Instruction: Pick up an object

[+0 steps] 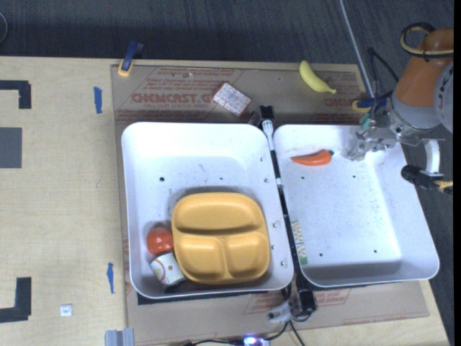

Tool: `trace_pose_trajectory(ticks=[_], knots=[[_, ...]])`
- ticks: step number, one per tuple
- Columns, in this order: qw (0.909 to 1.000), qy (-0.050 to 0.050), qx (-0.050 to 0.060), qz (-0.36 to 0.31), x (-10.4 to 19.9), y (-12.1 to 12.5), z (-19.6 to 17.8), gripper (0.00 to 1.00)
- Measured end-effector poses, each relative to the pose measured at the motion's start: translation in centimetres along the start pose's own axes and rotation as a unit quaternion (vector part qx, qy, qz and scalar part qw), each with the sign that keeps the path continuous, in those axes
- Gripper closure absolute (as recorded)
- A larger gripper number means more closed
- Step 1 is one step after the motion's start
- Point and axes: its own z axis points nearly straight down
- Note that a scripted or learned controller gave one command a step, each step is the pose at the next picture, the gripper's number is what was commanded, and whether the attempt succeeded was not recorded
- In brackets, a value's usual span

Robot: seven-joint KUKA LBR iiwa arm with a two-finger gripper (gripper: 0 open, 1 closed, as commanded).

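A slanted overhead view of a pale wooden tabletop (57, 215) carrying two shallow white bins side by side on a cardboard sheet.

Nearest the camera, in the left bin (144, 150), a yellow divided tray (220, 236) lies flat near the front wall. Just to its left sit a red ball (159, 240) and, touching the tray's front corner, a small white and orange object (166, 268) lying on its side.

The right bin (403, 262) is bare through its near half. Toward its far wall lies an orange carrot-shaped toy (312, 158), flat on the floor, its green end pointing right.

Just right of the carrot, over the bin's far right corner, hangs the claw (358, 147) of the grey arm, which reaches in from the right with an orange band above its wrist. The claw is small and blurred here, so I cannot tell whether it is spread or pressed together; nothing appears to be in it.

Beyond the bins, on the cardboard, lie a small patterned packet (230, 98) and a yellow banana (315, 78).

This looks like the approach step: nothing has been lifted. The carrot is probably the target, being closest. The next move would call for shifting left to centre over it, aligning across its narrow width, then descending.
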Motion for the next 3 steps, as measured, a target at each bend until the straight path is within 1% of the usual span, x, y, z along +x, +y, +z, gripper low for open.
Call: trace_pose_trajectory(ticks=[1,2,3], knots=[[0.9999,-0.01,-0.003,0.006,-1.2,-7.6,-6.2,1.0],[0.9999,-0.011,-0.006,0.005,0.8,-1.3,1.0,1.0],[1.0,-0.006,-0.003,0.003,1.3,-1.3,1.1,0.0]])
